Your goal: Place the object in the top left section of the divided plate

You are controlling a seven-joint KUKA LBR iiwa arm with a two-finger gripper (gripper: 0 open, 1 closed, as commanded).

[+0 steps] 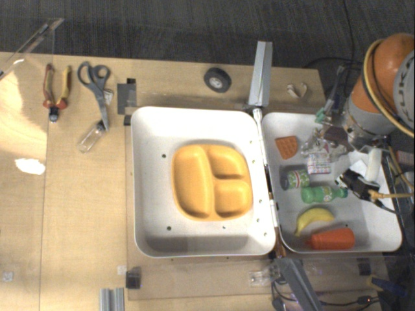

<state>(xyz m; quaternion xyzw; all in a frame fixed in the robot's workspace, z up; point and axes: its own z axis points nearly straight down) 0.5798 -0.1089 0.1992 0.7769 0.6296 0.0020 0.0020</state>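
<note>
The yellow divided plate (211, 180) lies in the left white bin (155, 141), with one long section on its left and two smaller ones on its right. My gripper (319, 149) hangs over the upper middle of the right bin (382, 232). Directly beneath it are a small can (296, 177) with a pale label and a green bottle (323, 193). An orange slice-shaped piece (286, 146) lies just to the gripper's left. Nothing can be seen held in the gripper.
A yellow banana (314, 218) and a red-orange carrot-like piece (332, 239) lie at the right bin's front. Scissors (97, 86), pliers (55, 89) and a tape roll (217, 79) rest on the bench behind the bins. Cables trail at the right.
</note>
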